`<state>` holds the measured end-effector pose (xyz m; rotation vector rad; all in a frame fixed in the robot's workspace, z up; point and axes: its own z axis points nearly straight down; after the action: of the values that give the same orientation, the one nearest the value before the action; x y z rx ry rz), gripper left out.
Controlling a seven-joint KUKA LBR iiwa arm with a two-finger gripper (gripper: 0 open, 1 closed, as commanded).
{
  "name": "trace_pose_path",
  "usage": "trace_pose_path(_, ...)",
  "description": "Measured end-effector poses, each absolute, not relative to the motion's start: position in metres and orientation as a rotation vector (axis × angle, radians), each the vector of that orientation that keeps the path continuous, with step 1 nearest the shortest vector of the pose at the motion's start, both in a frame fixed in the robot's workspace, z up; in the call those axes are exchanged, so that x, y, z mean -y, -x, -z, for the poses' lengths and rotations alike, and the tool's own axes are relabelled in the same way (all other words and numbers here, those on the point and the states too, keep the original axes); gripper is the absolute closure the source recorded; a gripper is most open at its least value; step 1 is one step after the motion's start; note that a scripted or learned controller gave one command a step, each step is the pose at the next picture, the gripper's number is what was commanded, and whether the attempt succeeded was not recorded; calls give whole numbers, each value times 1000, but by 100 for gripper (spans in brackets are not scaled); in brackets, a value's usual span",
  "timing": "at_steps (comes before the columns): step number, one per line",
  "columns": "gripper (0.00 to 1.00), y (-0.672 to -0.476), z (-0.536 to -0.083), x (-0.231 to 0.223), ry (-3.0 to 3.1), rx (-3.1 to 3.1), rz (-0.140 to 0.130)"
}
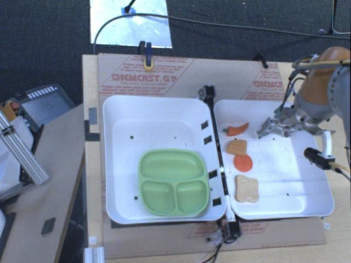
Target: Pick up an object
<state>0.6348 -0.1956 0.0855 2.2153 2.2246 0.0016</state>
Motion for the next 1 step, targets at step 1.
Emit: trace_pose_path(1, 100, -636, -97, 196, -2210, -2224, -5)
